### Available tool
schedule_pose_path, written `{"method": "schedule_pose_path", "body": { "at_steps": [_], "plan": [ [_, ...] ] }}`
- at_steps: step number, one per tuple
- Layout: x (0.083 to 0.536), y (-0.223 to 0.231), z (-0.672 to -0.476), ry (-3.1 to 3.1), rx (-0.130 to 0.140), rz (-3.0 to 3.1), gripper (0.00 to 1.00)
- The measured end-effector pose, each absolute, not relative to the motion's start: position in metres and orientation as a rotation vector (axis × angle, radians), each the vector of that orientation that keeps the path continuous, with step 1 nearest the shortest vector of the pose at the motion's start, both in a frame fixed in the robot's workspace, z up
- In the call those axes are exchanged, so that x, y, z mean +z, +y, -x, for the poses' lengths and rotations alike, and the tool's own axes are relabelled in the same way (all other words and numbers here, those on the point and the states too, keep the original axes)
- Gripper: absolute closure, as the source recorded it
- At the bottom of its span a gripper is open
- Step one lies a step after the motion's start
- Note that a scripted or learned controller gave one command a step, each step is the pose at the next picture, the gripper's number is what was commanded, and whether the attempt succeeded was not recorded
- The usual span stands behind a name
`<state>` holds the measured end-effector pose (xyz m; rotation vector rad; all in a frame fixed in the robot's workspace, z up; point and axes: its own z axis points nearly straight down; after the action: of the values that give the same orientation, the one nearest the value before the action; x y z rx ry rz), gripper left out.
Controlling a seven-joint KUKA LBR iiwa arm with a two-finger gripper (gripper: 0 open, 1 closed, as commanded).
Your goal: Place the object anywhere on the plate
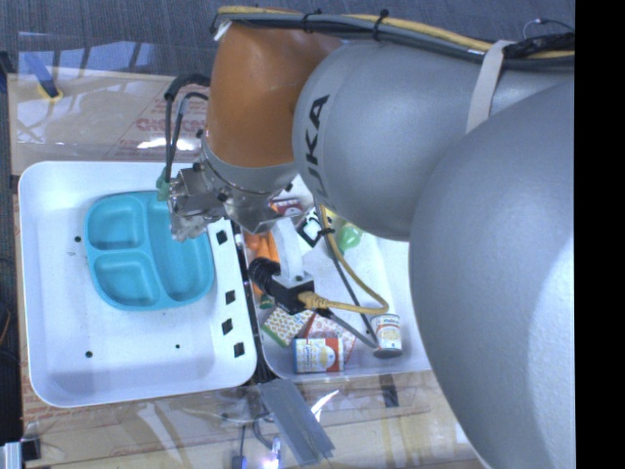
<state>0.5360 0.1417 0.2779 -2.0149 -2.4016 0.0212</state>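
We saw the gripper (pixel 187 213) at the blue plate (pixel 137 262)'s right edge, centre-left of frame. Its grasp was hidden from us, as was any object. A release there might miss the plate.

Glossy blue plastic plate (pixel 146 257) in smooth, matt white plastic bin (pixel 59 360).
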Motion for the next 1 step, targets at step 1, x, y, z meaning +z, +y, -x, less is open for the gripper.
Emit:
{"method": "schedule_pose_path", "body": {
  "at_steps": [1],
  "plan": [
    [0.2331,0.2031,-0.5529,-2.572,0.016,1.794,1.0]
  ]
}}
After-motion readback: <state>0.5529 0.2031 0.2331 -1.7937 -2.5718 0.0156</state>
